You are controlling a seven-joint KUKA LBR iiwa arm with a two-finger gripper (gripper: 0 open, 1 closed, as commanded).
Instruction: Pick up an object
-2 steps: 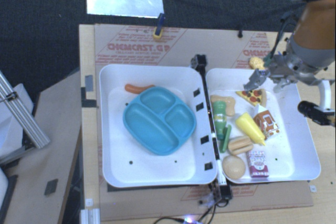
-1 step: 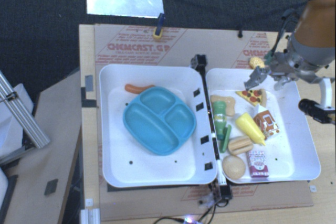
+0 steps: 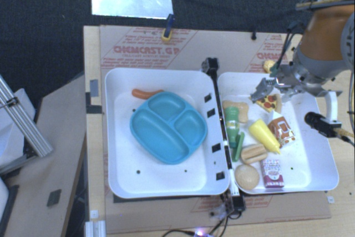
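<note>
The claw (image 3: 265, 91) hangs low over the far part of the right bin (image 3: 321, 175), and whether it is spread or pressed together cannot be told from this view; nothing is seen pinched in it. The grey arm (image 3: 327, 36), orange above the wrist, reaches in from the right.

Taking the yellow banana-shaped toy (image 3: 264, 135) in the middle of that bin as the landmark: a pizza slice toy (image 3: 270, 102) lies just beyond it, right beside the claw. A brown and white packet (image 3: 282, 130) touches the banana on its right. A green bottle (image 3: 232, 121) stands to its left, with a pale bread piece (image 3: 238, 108) beyond that bottle and a green vegetable (image 3: 238, 146) below it. A hot dog bun (image 3: 253, 153) lies just in front of the banana, a round cookie (image 3: 247, 176) further forward, and a red packet (image 3: 272, 171) beside the cookie.

Well to the banana's left, the left bin (image 3: 119, 175) holds a blue divided plate (image 3: 168, 127) and an orange sausage (image 3: 145, 93) at the plate's far edge. Both bins rest on the table (image 3: 144, 47).
</note>
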